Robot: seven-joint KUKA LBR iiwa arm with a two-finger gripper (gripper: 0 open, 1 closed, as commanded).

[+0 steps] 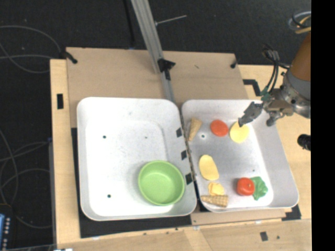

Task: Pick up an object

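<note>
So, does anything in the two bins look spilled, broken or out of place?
Nothing stands out. The green bowl sits upright in the left bin; the toy foods lie loose in the right bin, none spilled over its rim.

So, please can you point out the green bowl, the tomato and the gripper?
green bowl (161, 182): camera view, inner bottom.
tomato (244, 186): camera view, middle of red body.
gripper (250, 115): camera view, at the fingertips.

Robotics lab test bench. Evidence: industrial arm (298, 72) over plywood bench (120, 72); 2 shallow white bins (104, 114) side by side; plastic toy food (220, 128) as test items; aluminium mounting rail (149, 30); loose cables (21, 46) on dark floor.
</note>
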